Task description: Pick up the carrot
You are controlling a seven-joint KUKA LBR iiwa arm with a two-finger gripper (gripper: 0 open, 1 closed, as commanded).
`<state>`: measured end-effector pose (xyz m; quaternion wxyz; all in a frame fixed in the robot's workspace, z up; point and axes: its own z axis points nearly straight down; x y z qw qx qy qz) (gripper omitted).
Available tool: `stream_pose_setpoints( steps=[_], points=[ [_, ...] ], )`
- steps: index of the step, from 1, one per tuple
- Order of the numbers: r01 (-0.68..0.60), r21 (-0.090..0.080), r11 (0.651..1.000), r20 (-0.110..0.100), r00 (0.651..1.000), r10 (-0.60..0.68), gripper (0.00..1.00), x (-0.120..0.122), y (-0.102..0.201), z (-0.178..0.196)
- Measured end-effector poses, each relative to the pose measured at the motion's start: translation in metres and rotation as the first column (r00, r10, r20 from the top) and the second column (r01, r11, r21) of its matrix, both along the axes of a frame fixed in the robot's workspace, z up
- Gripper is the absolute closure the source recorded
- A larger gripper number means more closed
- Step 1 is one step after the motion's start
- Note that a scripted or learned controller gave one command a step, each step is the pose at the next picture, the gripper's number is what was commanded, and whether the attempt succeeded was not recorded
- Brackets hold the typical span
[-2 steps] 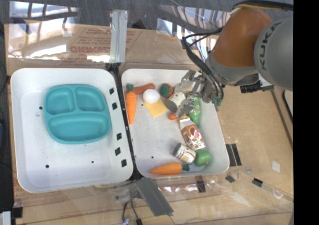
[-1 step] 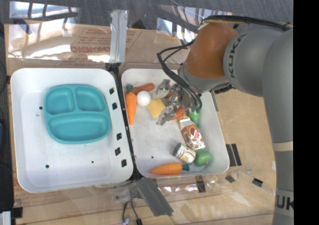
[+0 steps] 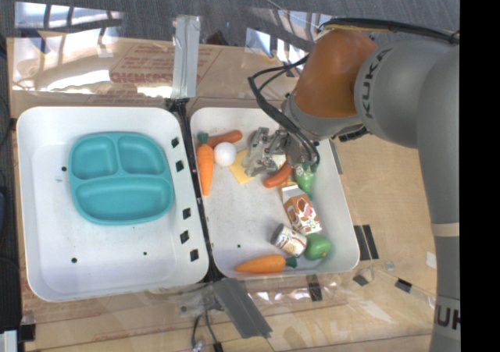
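Two carrots in right bin [image 3: 344, 210]: carrot one [image 3: 205, 169] lies along the bin's left wall at 9 o'clock, carrot two [image 3: 262, 264] at the near rim, 6 o'clock. Gripper [image 3: 267, 151] hovers near 12 o'clock over the yellow slice [image 3: 241, 171]; cannot tell whether its fingers are apart. Judgement: shift toward 9 o'clock, align across carrot one, clear of the white ball [image 3: 225, 154]. One teal tray [image 3: 121, 177], left bin.

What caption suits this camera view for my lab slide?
KUKA gripper hovers over the right bin of toy food, near a carrot; a teal divided plate sits in the left bin.
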<state>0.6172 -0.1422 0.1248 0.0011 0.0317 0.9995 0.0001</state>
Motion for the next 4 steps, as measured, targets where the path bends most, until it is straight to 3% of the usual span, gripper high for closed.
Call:
stream_pose_setpoints(
  steps=[1,2,3,4],
  points=[
    [0.007,-0.003,1.000,0.006,1.000,-0.007,1.00,0.032,-0.016,0.066],
    [0.411,-0.001,0.912,-0.004,0.912,-0.411,1.00,-0.003,-0.013,0.052],
    [0.414,0.001,0.910,-0.004,0.910,-0.414,1.00,0.027,0.045,0.010],
    [0.613,0.002,0.790,0.001,0.790,-0.613,1.00,0.024,0.104,0.069]
  ],
)
